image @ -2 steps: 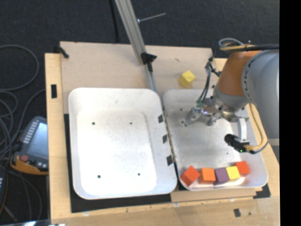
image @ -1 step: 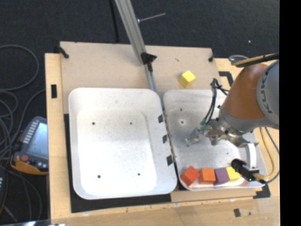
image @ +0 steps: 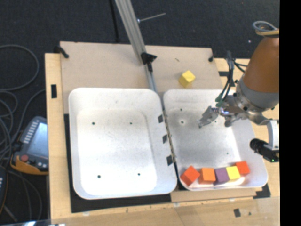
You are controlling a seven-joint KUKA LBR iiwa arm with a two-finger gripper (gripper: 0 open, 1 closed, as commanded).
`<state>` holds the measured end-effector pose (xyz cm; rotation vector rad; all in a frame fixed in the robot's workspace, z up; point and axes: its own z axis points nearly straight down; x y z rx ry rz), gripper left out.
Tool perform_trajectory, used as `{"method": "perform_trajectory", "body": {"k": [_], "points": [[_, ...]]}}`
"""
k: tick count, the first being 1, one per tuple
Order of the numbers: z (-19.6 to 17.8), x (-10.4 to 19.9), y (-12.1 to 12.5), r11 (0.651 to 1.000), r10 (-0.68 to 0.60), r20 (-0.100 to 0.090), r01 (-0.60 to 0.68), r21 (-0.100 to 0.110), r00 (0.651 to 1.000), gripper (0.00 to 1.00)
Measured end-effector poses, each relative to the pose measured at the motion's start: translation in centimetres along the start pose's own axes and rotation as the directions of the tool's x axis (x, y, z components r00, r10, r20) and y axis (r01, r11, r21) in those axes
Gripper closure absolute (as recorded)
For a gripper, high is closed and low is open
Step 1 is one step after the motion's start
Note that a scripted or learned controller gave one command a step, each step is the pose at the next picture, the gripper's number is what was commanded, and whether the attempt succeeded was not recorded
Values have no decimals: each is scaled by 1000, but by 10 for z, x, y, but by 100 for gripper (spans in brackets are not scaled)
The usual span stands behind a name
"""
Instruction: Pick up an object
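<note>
Several small blocks lie in a row along the front edge of the right bin (image: 188, 102): a red-orange block (image: 190, 174), an orange block (image: 208, 174), a purple block (image: 221, 174), a yellow block (image: 233, 173) and a red block (image: 242, 167). My gripper (image: 218, 119) hovers over the middle of the right bin, well behind that row. It is open with nothing between its fingers. One grey finger (image: 207, 117) points left and down towards the bin floor.
A yellow cube (image: 186, 78) sits on the bench behind the right bin, outside both bins. The left bin (image: 117, 95) lies beside it. A metal rail (image: 131, 25) slants down to the divider between the bins.
</note>
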<state>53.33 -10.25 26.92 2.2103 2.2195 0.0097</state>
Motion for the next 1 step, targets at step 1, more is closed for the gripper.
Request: {"method": "perform_trajectory", "body": {"k": [1], "points": [[-57,107,-47,1000,-7,-5,7,5,1000,0]]}}
